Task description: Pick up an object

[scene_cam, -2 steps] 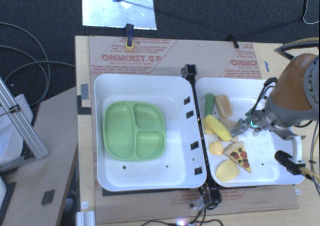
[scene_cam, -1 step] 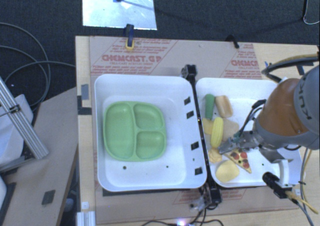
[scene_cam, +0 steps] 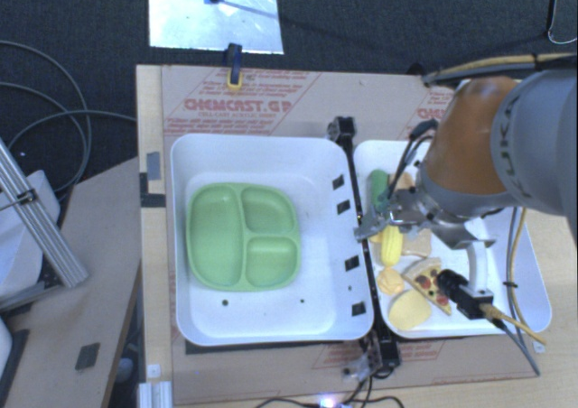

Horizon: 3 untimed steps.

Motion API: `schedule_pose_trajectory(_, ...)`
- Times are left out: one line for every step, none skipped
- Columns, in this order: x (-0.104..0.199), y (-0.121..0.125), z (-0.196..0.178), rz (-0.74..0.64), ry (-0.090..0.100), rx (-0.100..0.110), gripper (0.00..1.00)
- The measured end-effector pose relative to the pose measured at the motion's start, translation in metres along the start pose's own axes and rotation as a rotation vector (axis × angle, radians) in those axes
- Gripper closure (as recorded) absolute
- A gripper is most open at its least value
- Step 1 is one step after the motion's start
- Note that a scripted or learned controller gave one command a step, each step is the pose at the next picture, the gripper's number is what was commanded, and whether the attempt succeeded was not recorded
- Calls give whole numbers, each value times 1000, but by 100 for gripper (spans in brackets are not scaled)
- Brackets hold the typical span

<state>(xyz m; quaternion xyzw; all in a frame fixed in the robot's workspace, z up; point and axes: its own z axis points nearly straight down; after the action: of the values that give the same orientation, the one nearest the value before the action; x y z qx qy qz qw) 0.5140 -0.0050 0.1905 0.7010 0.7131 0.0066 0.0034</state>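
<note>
My gripper (scene_cam: 383, 219) hangs low over the left side of the right bin (scene_cam: 538, 307), close to the wall between the two bins. Right under it lies a yellow corn cob (scene_cam: 391, 245). Just behind it, a green vegetable (scene_cam: 377, 184) rests against the bin's left wall. Toward the front are a pale yellow lump (scene_cam: 390, 282), a pizza slice (scene_cam: 424, 277) and a flat yellow disc (scene_cam: 409, 310). The arm's grey and orange body hides the middle and back of this bin.
The left bin (scene_cam: 208, 155) bears a green divided plate (scene_cam: 242, 236) on its left half. Black clips line the wall shared by the two bins. A cardboard sheet lies under both bins, with a yellow clamp (scene_cam: 234, 78) at its far edge.
</note>
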Motion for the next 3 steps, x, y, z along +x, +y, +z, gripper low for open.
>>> schedule_pose_trajectory(-7,-2,-5,9,-4,9,100)
schedule_pose_trajectory(-80,53,7,19,-8,8,100)
schedule_pose_trajectory(-76,50,7,14,-5,13,0)
